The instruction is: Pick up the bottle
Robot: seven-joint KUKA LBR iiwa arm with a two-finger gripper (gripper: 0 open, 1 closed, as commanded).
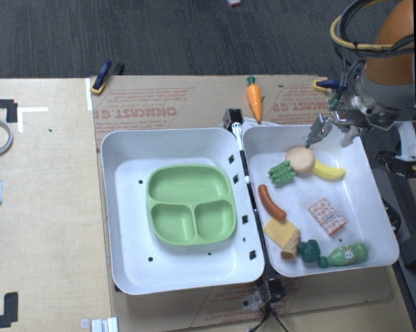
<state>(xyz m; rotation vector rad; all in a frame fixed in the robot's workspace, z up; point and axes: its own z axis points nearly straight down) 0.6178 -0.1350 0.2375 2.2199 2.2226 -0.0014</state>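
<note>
Down at the near edge of the right bin we find the green bottle, lying on its side in the near right corner with its neck pointing left, touching nothing but the bin floor. Just left of it we spot a dark green broccoli piece and a yellow cheese wedge, then a sausage and a pink-patterned packet mid-bin. Further back we have a green veg bunch, a beige round piece and a banana. Over in the left bin sits a green divided plate. An orange carrot lies on the cardboard behind the bins. Up at the far right corner hangs the gripper, well apart from the bottle, and we cannot tell whether its fingers are spread or closed.
</note>
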